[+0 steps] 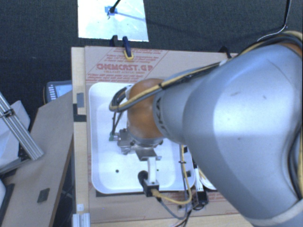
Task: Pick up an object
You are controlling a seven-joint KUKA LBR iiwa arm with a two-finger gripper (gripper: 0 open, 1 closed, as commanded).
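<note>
- One grey robot arm point(236, 126) with an orange band point(142, 110) above the wrist.
- One shallow white plastic bin point(102, 141) that I can see well; a second one is mostly hidden behind the arm.
- One brown cardboard sheet point(125, 65) with red printed letters, under the bin.
- One shiny square metal plate point(111, 13) on the dark floor.
- One small yellow clamp point(128, 53) at the cardboard's far edge.

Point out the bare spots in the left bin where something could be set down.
The left bin shows bare white floor along its left wall and in its near left corner, beside a small dark speck. The middle and right are crowded by the arm and its wrist hardware hanging over them.
</note>
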